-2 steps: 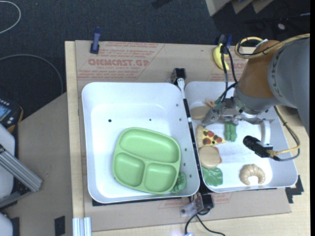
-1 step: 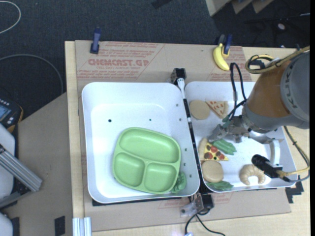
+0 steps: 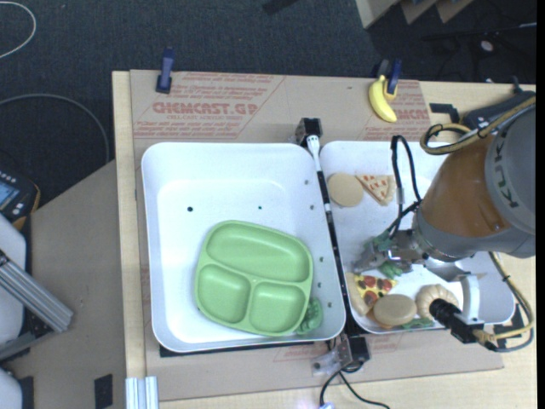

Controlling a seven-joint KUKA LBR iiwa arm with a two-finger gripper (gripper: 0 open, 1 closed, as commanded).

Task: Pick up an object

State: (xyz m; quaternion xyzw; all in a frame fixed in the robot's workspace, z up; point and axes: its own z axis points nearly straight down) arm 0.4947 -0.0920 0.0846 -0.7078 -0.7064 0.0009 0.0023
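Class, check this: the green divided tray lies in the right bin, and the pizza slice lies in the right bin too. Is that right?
Not quite. The camera view shows the green tray in the left bin. The pizza slice does lie in the right bin.

The arm [image 3: 477,203] covered much of the right bin [image 3: 341,156], and its body was cut off by the right edge. The gripper [image 3: 387,258] was too dark and small to read. A green item [image 3: 312,313] was half hidden behind the green tray [image 3: 253,276].
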